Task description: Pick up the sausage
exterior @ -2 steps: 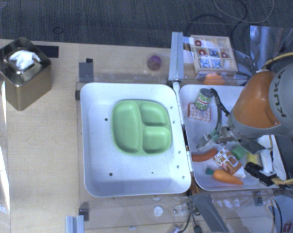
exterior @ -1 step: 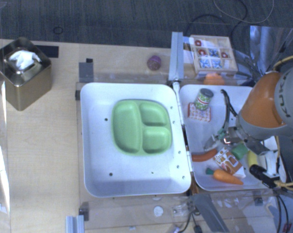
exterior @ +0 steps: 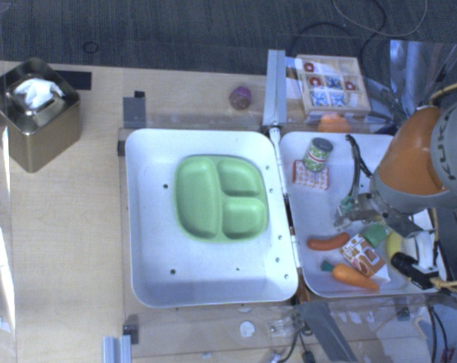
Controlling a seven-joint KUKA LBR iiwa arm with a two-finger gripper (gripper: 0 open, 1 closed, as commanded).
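The sausage [exterior: 328,241], a short reddish-orange link, lies in the right bin [exterior: 300,203] near its front left. My gripper [exterior: 352,209] hangs over the bin's middle, just up and to the right of the sausage, with nothing seen between its fingers. The grey arm with its orange band [exterior: 410,161] covers the bin's right side.
The left bin [exterior: 149,225] holds a green divided plate [exterior: 219,197]. In the right bin lie a small can [exterior: 316,154], a red-white packet [exterior: 310,175], a carrot [exterior: 354,276], a patterned snack pack [exterior: 362,255] and a green item [exterior: 376,234]. A tissue box [exterior: 33,112] stands far left.
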